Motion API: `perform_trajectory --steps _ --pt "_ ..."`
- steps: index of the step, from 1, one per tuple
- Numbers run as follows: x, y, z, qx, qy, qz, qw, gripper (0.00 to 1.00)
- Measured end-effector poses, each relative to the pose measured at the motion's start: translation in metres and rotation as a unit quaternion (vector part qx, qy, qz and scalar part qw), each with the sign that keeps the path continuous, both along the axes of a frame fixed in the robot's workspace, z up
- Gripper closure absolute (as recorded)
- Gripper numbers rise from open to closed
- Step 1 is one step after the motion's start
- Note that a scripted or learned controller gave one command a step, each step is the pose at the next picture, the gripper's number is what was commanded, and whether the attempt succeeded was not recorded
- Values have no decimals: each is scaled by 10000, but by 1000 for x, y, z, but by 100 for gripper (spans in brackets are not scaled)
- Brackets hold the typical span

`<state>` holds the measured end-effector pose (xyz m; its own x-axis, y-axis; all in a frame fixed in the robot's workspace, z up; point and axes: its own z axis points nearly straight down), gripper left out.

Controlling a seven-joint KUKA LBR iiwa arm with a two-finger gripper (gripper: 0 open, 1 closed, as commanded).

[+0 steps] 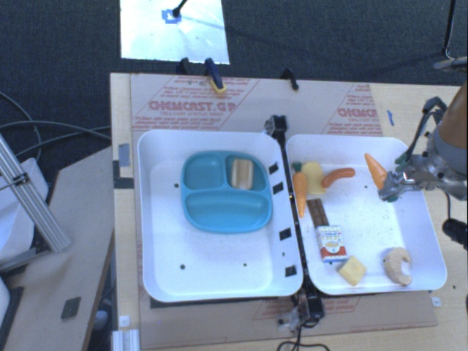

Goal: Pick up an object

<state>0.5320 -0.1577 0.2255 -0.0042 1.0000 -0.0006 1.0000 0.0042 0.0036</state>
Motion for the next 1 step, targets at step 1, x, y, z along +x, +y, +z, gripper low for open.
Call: perform_trajectory --steps 1 --pt "6 56 -7 10 10 25 10000 100"
